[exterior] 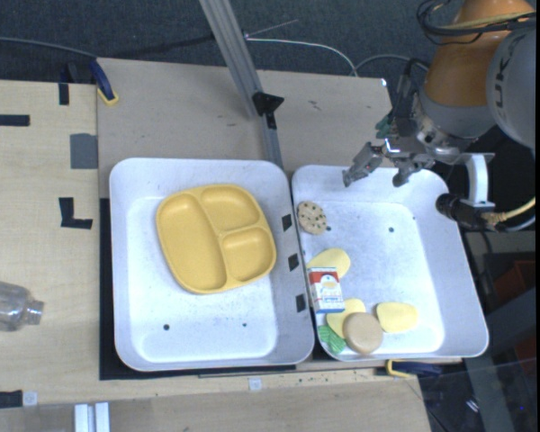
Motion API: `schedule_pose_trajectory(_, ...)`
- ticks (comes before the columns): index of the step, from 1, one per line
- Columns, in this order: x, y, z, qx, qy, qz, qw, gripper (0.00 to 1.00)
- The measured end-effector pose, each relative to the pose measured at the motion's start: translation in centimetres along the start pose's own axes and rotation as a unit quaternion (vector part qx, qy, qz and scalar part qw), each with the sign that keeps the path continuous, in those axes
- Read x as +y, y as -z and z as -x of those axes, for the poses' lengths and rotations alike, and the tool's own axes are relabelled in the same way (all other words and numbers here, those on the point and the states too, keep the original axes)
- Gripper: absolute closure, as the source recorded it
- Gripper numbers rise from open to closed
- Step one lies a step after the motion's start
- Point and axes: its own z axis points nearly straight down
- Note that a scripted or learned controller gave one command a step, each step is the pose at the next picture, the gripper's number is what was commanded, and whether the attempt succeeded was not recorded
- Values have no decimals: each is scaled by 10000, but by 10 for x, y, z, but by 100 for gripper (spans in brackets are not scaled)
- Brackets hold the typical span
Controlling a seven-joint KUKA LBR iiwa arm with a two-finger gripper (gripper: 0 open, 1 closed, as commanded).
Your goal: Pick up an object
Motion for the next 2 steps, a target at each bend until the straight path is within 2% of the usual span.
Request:
schedule_pose_trajectory(1, -84, -96, 65, -4, -49, -59, 10000, 0)
schedule_pose_trajectory(2, -78, -81, 60, -1, 3, -5, 10000, 100)
